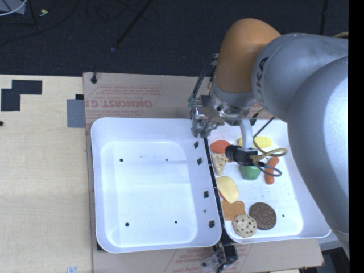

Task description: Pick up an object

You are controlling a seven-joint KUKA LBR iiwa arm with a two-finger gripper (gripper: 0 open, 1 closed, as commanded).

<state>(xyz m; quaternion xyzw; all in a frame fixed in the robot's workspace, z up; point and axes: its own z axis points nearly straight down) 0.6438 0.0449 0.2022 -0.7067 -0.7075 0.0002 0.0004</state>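
Note:
The right bin (294, 208) holds several small food-like toys. Among them are a red-orange disc (219, 147), a tan waffle piece (219, 163), a green lump (249, 173), a yellow piece (262, 143) and a pale yellow lemon shape (228, 188). Toward the front lie an orange slab (232, 210), a chocolate-chip cookie (245, 226) and a dark brown cookie (263, 215). My gripper (200, 127) hangs over the bin's back left corner, by the wall between the two bins and just behind the red-orange disc. Nothing is visibly held.
The left bin (148, 181) sits beside the right one. Scissors with orange handles (272, 165) lie at the right of the toys. The big grey arm covers the right bin's back right part. A brown cardboard sheet (131, 95) lies under both bins.

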